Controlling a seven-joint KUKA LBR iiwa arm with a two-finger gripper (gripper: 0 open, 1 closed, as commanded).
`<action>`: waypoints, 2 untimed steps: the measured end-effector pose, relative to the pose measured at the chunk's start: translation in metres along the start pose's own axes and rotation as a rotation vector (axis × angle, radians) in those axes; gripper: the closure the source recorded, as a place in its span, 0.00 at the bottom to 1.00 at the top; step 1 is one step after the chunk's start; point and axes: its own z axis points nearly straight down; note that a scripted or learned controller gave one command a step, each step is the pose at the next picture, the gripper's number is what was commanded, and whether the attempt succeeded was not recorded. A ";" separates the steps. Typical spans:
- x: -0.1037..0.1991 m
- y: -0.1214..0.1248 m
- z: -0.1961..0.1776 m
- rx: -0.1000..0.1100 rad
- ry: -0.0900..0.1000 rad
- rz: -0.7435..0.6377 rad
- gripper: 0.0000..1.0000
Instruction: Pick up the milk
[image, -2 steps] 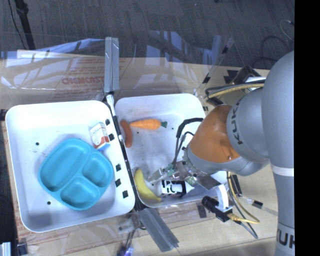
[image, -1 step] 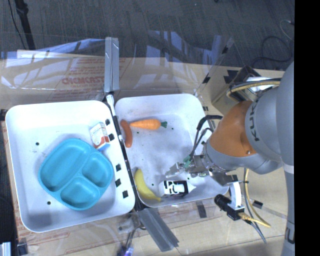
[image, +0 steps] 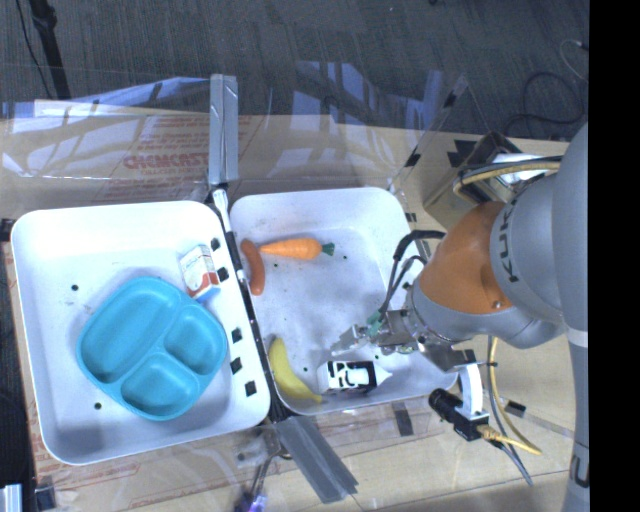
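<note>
My arm (image: 520, 270): grey, with the orange band above the wrist, it comes in from the right of the camera view and bends down over the right bin's near right corner.
Left bin (image: 60, 240): shallow and white, it holds the blue tray and the milk.
Right bin (image: 340, 205): shallow and white, side by side with the left bin; it holds the carrot, the sausage and the banana, and my gripper hangs low inside it.
Blue tray (image: 152, 345): a three-compartment plate lying flat in the middle of the left bin.
Carrot (image: 290, 249): orange with a green tip, lying across the far part of the right bin.
Banana (image: 288, 373): yellow, curved along the near left wall of the right bin, just beside my gripper.
Sausage (image: 254, 266): reddish brown, lying against the left wall of the right bin, its far end just beside the carrot's blunt end.
Milk (image: 198, 268): a small white carton with red and blue print, in the left bin at its right wall, touching the far right edge of the blue tray, well apart from me.
My gripper (image: 352, 372): down at the near edge of the right bin; whether my fingers are apart or together I cannot tell.
</note>
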 end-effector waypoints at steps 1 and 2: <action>-0.002 0.001 -0.010 -0.001 -0.004 -0.003 1.00; -0.002 0.001 -0.010 -0.001 -0.005 -0.003 0.00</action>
